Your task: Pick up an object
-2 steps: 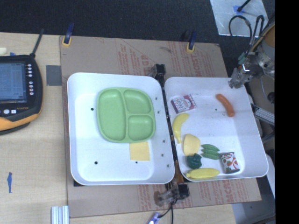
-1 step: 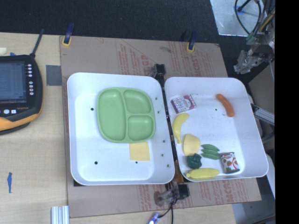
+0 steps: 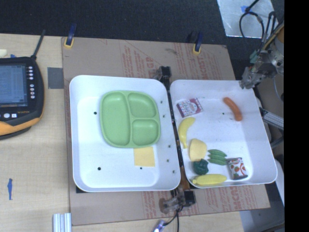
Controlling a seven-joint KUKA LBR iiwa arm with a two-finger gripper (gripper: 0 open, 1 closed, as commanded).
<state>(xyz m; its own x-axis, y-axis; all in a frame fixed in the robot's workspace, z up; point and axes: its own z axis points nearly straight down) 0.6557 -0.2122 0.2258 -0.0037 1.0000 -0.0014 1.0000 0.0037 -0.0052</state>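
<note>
Gripper (image 3: 251,76): upper right of frame, over right bin (image 3: 256,144) corner; finger state cannot be told. Sausage (image 3: 232,108), banana (image 3: 185,129) lie inside that bin.

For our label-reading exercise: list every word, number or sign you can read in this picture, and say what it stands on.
None can be read.
Cardboard sheet: faint red printing, too blurred.
Pink packet: label too small.
Red-and-white can: print too small.
Handheld controller: screen and buttons illegible.
</note>
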